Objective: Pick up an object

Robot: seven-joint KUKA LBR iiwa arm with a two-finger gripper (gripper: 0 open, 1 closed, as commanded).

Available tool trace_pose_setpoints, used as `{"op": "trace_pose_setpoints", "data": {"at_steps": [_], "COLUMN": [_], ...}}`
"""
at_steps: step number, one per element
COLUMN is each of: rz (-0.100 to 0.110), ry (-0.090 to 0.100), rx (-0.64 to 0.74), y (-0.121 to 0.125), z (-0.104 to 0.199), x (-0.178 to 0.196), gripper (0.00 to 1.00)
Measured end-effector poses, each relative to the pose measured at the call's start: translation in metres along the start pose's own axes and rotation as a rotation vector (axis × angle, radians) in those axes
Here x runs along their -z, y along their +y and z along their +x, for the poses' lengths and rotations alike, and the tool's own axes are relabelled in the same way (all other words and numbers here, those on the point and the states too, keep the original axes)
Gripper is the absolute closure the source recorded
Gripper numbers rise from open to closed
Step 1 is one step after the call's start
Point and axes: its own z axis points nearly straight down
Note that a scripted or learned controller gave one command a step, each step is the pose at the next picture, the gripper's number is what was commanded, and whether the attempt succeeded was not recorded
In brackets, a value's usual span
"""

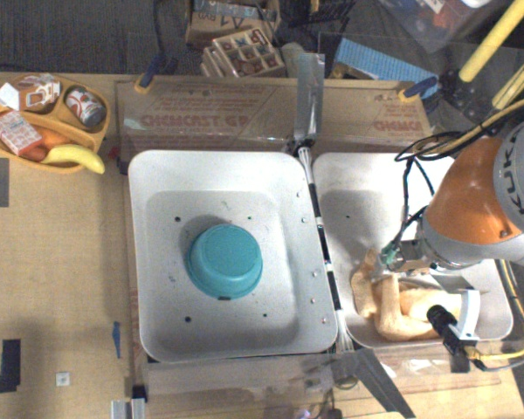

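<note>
Tan lumpy toy [389, 308] lies under the arm [476, 208] in the right bin [349, 190]; I cannot tell how the jaws stand, so a blind squeeze may slip off its rounded side

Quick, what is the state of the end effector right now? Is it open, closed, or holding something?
End effector: low in the right bin, over the tan objects; open or closed cannot be told, and no object is seen held.

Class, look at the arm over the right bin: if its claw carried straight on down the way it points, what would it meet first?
Most likely the tan soft toy lying in the right bin, directly beneath the claw; depth is hard to judge here.
</note>
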Motion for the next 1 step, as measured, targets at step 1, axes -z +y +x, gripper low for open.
{"op": "trace_pose_setpoints", "data": {"at_steps": [1], "rz": [-0.002], "ry": [-0.001], "rx": [-0.003], "y": [0.0005], "z": [-0.0009], "x": [0.0095], "gripper": [1.0]}}
